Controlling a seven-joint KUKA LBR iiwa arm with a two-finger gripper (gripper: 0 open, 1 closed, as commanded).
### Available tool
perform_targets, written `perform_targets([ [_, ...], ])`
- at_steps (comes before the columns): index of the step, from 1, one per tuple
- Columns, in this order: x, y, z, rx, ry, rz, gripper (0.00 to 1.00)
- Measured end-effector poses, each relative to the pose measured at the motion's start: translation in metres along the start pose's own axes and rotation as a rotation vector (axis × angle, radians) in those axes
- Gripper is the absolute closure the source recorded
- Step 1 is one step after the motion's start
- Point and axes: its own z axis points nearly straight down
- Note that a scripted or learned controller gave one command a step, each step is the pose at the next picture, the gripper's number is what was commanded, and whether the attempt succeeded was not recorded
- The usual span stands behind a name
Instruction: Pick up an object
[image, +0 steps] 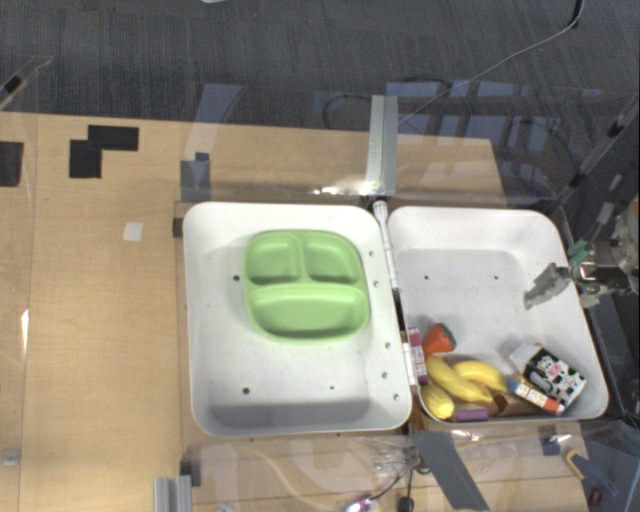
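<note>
Camera view: my pincer (545, 285) sits over the right bin (470, 240), close to its right wall. I cannot tell how far it is open, and I see nothing gripped in it. Below and left of it, in the bin's near corner, the objects lie in a heap: banana (470, 377), a red piece (438, 340), a small black-and-white box (553, 376). Far to its left, in the left bin (215, 300), rests a green divided plate (303, 283).
</note>
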Motion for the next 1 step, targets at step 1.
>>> perform_targets([
  [1,0.0940,0.0510,0.0481,0.001,0.001,-0.071,0.00],
])
